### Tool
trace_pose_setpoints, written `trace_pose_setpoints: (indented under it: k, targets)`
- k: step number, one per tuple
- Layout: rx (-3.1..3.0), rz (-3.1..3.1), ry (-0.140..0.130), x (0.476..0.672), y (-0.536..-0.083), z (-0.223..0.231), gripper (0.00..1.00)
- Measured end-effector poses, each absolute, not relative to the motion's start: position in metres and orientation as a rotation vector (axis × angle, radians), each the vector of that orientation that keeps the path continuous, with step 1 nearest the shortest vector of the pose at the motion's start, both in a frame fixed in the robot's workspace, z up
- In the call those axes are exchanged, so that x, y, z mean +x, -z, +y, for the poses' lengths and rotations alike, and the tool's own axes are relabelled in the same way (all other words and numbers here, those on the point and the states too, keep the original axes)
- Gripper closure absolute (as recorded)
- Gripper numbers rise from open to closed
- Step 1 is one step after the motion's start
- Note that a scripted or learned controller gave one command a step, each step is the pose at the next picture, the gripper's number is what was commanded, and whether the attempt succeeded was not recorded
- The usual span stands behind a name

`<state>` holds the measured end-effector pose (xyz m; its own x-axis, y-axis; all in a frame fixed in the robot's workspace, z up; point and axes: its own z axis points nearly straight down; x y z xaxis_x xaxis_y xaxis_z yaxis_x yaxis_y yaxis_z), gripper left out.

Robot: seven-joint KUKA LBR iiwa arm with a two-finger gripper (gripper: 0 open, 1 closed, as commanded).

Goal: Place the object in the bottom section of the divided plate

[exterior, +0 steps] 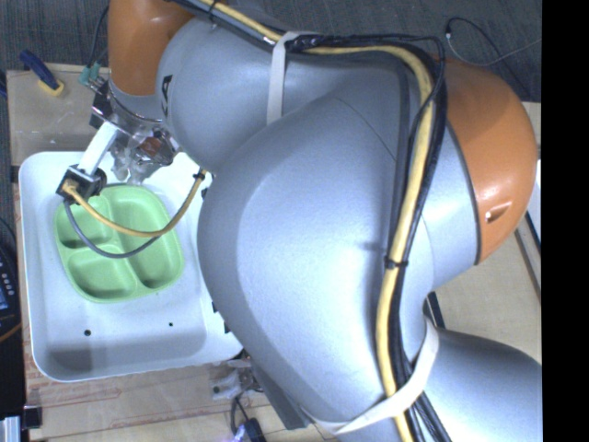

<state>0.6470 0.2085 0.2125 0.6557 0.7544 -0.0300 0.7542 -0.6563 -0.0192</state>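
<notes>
Bulk of the arm filled most of the camera view, grey shells and orange bands slung with a yellow cable, because it reached in from the right and leaned far over the bench to get at the left bin. That posture put the gripper at the bin's upper edge, just above the top rim of the plate, which suggested the program was working over the plate rather than travelling elsewhere.

The plate, pale green and split into sections, lay flat in the bin, its lower section nearest the bottom of the view and apparently bare. A small dark-and-white piece sat over the plate's upper left rim (whether part of the tool or something else could not be made out).

The object to be placed could not be picked out: nothing was plainly visible at the tool, so no hold could be claimed. The tool's state could not be told either, since its tip was a blurred tangle of metal. The arm covered the right bin and much of the bench.
</notes>
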Motion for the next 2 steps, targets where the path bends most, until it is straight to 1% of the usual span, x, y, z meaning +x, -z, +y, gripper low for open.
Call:
trace_pose_setpoints:
  k: [1, 2]
  targets:
    - [-3.106, -0.474, -0.016, 0.6352, -0.1388, 0.2173, 1.0]
    - [-3.106, -0.475, -0.013, 0.6354, -0.1394, 0.2177, 0.0]
